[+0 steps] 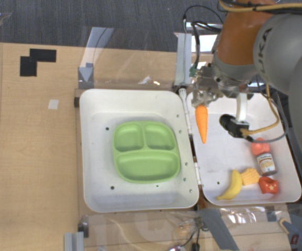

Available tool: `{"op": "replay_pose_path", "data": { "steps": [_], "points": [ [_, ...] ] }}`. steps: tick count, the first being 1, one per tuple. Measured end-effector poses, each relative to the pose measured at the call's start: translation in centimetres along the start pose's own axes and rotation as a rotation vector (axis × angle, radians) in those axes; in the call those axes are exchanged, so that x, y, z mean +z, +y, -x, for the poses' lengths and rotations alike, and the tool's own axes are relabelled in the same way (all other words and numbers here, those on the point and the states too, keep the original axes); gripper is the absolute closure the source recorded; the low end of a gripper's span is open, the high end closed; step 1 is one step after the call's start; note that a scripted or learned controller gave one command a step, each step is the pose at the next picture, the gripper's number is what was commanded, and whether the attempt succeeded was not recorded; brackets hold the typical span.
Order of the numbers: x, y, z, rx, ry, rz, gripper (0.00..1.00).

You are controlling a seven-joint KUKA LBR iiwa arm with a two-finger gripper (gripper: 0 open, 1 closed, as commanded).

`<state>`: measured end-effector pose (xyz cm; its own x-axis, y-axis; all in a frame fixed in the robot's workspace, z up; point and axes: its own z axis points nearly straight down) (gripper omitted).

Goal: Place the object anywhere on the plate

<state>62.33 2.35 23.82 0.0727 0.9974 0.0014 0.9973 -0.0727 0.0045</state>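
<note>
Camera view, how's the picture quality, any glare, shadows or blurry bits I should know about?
In the camera view the light is even and soft; the green plate and carrot look sharp; clear panels behind the left bin catch pale glare; the gripper area is dark and cluttered; the small toys beside the banana are slightly soft.

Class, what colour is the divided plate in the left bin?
Light green. The plate shows plainly in the camera view, lying in the left bin.

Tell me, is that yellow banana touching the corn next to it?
Touching. The camera view shows the banana in the right bin, its upper end lying right against the corn, with no white bin floor showing between them.
</note>
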Motion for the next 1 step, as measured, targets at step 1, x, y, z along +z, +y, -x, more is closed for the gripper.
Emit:
{"op": "replay_pose_path", "data": {
  "steps": [1],
  "points": [
    [5.41,0.69,-6.08,0.031,-0.001,-0.003,1.00]
  ]
}}
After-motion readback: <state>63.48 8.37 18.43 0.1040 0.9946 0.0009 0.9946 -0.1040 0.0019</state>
